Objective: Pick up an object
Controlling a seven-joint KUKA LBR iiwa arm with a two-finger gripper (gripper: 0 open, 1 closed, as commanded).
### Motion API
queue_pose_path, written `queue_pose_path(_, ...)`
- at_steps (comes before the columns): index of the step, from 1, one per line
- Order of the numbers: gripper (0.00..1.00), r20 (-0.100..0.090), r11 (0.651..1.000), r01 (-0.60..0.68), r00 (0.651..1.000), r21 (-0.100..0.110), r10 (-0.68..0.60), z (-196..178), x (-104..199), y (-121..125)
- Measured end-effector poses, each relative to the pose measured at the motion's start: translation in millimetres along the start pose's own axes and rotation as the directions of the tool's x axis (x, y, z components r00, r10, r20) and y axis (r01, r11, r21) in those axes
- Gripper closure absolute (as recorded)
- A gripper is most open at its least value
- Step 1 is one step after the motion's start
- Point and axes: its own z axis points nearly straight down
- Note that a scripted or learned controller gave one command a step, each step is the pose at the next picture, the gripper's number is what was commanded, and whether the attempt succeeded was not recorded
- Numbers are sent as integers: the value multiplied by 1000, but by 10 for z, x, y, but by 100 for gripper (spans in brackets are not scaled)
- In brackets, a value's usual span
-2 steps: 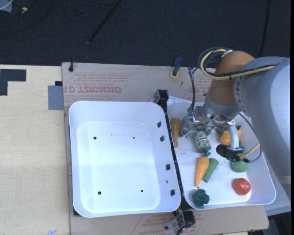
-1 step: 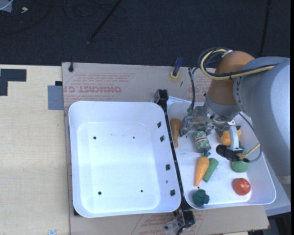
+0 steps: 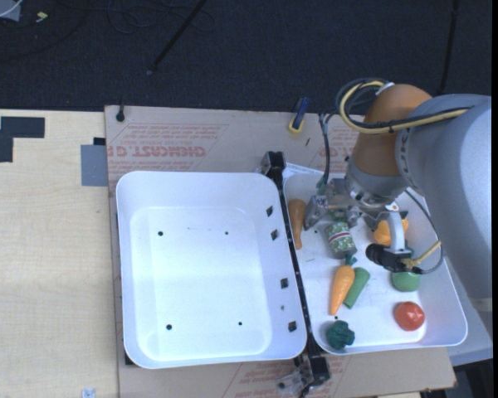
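Note:
My gripper (image 3: 335,219) is low over the upper part of the right bin (image 3: 448,326), under the orange band of the arm. A small can with a green label (image 3: 342,240) lies right at the gripper's lower end, touching or nearly touching it. An orange carrot (image 3: 341,287) and a green pickle-like piece (image 3: 357,287) lie side by side just below the can. An orange-brown piece (image 3: 295,220) rests against the bin's left wall. A red tomato (image 3: 409,315) and a dark green broccoli (image 3: 341,335) sit near the front edge.
The left bin (image 3: 199,201) stands next to the right one, with a black divider (image 3: 289,255) between them. An orange item (image 3: 383,232) and a green item (image 3: 405,281) lie under the arm's cables at the right. A blue and yellow clamp (image 3: 299,116) sits on the board behind.

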Motion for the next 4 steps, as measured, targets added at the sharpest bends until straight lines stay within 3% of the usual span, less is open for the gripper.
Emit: queue_pose_path(4, 0, -1, 1000, -1, 1000, 2, 1, 48, -8, 2)
